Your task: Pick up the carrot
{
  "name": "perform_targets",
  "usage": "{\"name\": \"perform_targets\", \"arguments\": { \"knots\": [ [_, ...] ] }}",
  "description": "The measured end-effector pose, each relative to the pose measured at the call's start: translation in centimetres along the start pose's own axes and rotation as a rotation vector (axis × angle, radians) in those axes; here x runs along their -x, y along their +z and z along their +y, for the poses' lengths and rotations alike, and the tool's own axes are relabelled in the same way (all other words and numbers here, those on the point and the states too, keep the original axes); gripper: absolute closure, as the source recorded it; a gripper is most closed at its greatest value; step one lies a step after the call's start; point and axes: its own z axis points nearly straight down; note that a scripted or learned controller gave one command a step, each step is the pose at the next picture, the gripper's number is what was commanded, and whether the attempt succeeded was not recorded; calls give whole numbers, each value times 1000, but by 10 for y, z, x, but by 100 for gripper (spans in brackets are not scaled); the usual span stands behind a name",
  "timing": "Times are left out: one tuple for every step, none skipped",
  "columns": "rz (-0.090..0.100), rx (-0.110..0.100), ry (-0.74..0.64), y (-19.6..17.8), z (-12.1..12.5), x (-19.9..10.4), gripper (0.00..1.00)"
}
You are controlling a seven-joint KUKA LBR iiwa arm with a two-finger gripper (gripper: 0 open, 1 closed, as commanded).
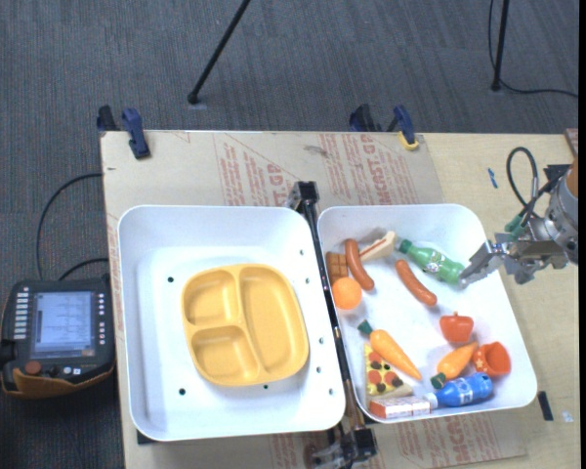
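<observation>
Claw (481,265) at the right bin's (422,212) far edge.
Carrot (395,354) lies well left of and nearer than the claw (beside the pizza slice (383,372)); claw's opening cannot be told.

On my monitor, one entry: the grey metal KUKA arm (565,198) comes in at the right edge, little of it inside the picture, with dark cables looped above it. At its end I see the grey two-finger gripper (477,265), reaching leftward and slightly downward at a slant. One long thin finger (481,262) is distinct. I cannot tell from here whether the fingers stand apart or together.
</observation>
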Motion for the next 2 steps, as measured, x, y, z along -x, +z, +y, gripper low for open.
{"name": "perform_targets", "arguments": {
  "knots": [
    [1,-4,54,144,-42,-54,0],
    [-1,4,428,192,-40,-71,0]
  ]
}}
